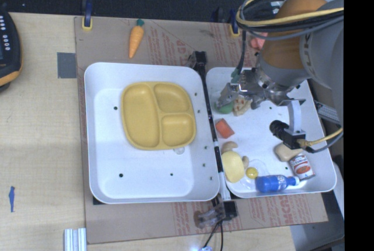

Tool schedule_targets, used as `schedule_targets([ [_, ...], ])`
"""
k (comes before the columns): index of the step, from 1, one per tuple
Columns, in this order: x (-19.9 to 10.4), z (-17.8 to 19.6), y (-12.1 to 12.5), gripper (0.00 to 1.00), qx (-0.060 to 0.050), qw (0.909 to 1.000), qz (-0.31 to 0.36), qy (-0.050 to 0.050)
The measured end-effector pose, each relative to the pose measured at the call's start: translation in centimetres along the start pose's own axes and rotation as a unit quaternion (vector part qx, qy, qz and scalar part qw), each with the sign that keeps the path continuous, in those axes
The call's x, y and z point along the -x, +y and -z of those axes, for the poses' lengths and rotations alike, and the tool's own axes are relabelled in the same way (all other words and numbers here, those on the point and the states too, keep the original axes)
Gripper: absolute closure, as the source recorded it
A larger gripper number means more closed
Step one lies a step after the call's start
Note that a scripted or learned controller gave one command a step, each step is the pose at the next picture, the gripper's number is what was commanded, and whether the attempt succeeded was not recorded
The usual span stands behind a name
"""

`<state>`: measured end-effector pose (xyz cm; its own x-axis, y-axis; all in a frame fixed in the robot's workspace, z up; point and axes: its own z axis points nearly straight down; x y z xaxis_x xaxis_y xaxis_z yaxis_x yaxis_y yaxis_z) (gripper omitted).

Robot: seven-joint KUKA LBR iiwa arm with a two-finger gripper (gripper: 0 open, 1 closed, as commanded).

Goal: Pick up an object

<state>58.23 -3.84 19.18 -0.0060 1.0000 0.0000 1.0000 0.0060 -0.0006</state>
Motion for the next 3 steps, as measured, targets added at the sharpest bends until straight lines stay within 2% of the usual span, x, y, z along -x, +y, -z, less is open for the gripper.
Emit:
schedule_targets([
  [1, 0.4, 0.0, -1.4, 0.00, -0.003, 1.0000, -0.001, 0.000],
  [2, 7.3, -10.2, 1.0, 0.00, -0.004, 1.0000, -0.003, -0.001],
  [3, 5.5, -10.1, 5.3, 0.00, -0.008, 1.0000, 0.002, 0.002],
])
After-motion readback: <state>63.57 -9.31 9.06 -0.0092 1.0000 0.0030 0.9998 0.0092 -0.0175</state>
